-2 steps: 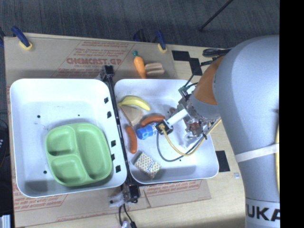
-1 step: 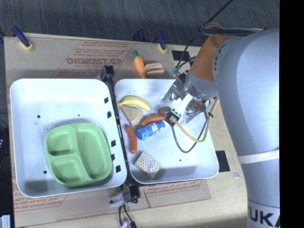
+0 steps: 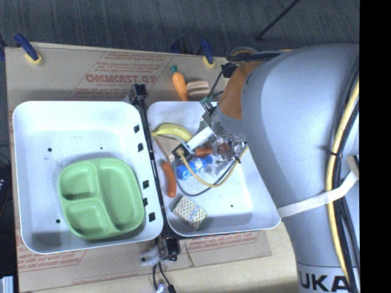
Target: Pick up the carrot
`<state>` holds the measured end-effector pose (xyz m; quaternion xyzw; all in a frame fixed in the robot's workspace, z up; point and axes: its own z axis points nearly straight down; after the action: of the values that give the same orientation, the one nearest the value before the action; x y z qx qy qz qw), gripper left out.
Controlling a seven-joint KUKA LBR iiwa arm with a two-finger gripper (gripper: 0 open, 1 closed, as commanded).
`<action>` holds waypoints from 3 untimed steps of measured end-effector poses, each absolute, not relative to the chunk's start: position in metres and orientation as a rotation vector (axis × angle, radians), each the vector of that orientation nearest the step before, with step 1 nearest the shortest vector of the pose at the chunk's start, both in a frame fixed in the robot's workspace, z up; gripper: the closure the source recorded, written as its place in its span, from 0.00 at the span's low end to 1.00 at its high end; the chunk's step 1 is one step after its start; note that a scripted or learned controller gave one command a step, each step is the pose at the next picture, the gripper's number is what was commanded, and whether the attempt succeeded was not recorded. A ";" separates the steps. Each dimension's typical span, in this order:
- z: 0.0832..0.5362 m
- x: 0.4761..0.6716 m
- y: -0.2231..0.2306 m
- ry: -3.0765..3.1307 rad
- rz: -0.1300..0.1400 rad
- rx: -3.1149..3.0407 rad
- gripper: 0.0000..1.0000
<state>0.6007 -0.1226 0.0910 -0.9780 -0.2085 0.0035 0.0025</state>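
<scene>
- Brown cardboard (image 3: 122, 72) is covering the bench beneath two white bins, and dark carpet is showing beyond its far edge.
- Reaching in from the right, the grey arm (image 3: 305, 133) is hanging over the right bin (image 3: 244, 215) and hiding much of that bin's right side.
- Sitting in the left bin (image 3: 36, 133) is a green divided tray (image 3: 98, 197).
- Hovering low over the middle of the right bin, the gripper (image 3: 212, 154) is sitting just beside a blue object (image 3: 183, 172). I cannot tell whether it is apart or together, and nothing is showing as held.
- Lying in the far part of the right bin is a banana (image 3: 171, 130), just left of the gripper. A patterned block (image 3: 188, 212) is resting near the front wall.
- Lying along the right bin's left wall is an orange-red stick (image 3: 169, 179). It may be a second carrot, but I cannot tell.
- Resting outside both bins, the carrot (image 3: 178, 85), orange with a green top, is lying on the cardboard just behind the right bin's far rim, next to a tan block (image 3: 197, 89).
- The step in hand is looking like the approach, with the grasp not yet made and the gripper well apart from the carrot.
- The next move is calling for a shift past the banana and over the far rim. The gripper then needs to line up across the carrot's narrow body on the side away from the tan block.
</scene>
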 end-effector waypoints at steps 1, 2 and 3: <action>0.091 0.587 -0.097 -0.326 0.013 -3.119 0.00; 0.103 0.589 -0.097 -0.331 0.009 -3.117 1.00; 0.239 0.603 -0.084 -0.404 0.004 -3.112 1.00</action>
<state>0.6028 -0.0840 0.2387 -0.9917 -0.1288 0.0013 0.0016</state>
